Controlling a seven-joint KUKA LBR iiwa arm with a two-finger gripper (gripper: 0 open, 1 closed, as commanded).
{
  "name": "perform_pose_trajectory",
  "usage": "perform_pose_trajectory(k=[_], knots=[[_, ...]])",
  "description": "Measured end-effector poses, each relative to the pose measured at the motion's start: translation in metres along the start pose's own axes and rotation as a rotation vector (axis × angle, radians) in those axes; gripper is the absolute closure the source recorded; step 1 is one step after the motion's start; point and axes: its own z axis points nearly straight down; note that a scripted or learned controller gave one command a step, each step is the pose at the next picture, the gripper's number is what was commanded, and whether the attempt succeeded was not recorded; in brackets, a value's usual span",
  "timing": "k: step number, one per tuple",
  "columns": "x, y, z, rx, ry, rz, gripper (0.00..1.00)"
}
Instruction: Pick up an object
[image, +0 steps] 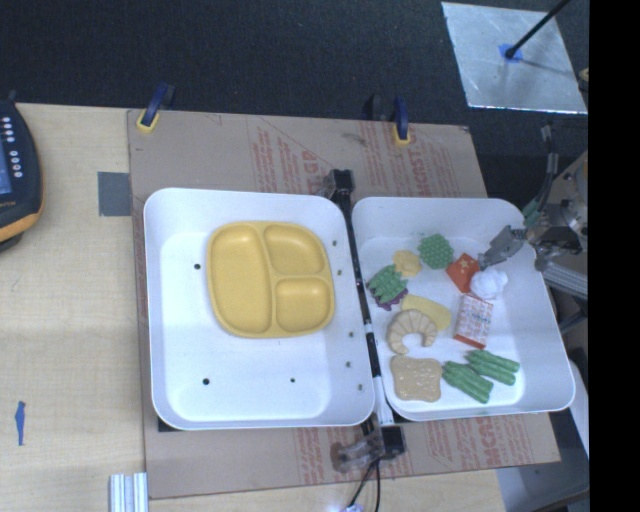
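Camera view: claw (497, 250) was seen over right bin (545, 330).
Claw state: could not be told.
Nearest: red toy (463, 272).

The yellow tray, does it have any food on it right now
No, the yellow tray lies bare in the left bin, and the toy food, such as the croissant, sits in the right bin.

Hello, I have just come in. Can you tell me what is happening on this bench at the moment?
A robot arm reaches in from the right, and its end effector hovers over the upper right part of the right white bin, close to a small red toy piece and a white lump. Nothing is seen between its fingers. The bin also holds a tan croissant toy and other toy foods. In the left white bin lies a yellow divided plastic plate.
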Motion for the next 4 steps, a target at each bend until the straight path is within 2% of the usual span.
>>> perform_pose_trajectory(k=[1,2,3,4], knots=[[-0.001,0.048,0.141,0.009,0.003,-0.004,0.0],[0.006,0.095,0.132,-0.006,0.0,-0.002,0.0],[0.005,0.093,0.121,-0.001,-0.002,-0.005,1.0],[0.081,0.096,0.026,-0.012,0.001,-0.007,1.0]])
